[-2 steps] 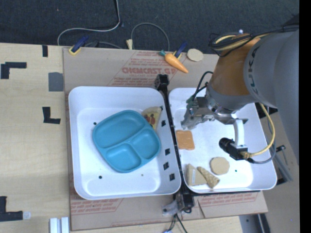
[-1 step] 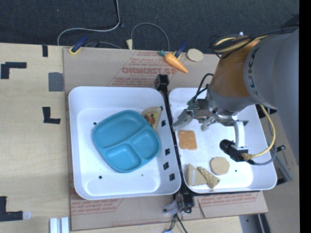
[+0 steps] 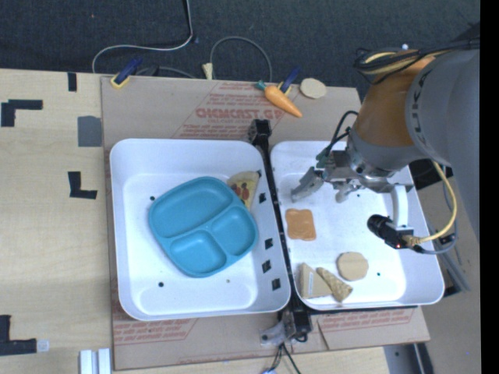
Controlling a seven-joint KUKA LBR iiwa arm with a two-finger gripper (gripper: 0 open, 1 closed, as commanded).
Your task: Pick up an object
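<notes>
Over the right bin [image 3: 413, 291], the tool [image 3: 326, 187] hangs spread open and unladen above a toast slice [image 3: 301, 225].

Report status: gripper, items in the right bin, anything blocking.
Gripper open, holding nothing, over right bin. Toast slice just below it, round cookie and wedges nearer the front. Nothing in the way.

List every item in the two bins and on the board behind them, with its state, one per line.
blue divided plate: flat in the left bin, compartments bare
pizza slice: left bin, at the plate's far edge
toast square: flat, right bin
round cookie: flat, right bin
sandwich wedges: near wall, touching
carrot: on the board
gripper: open, holding nothing
</notes>
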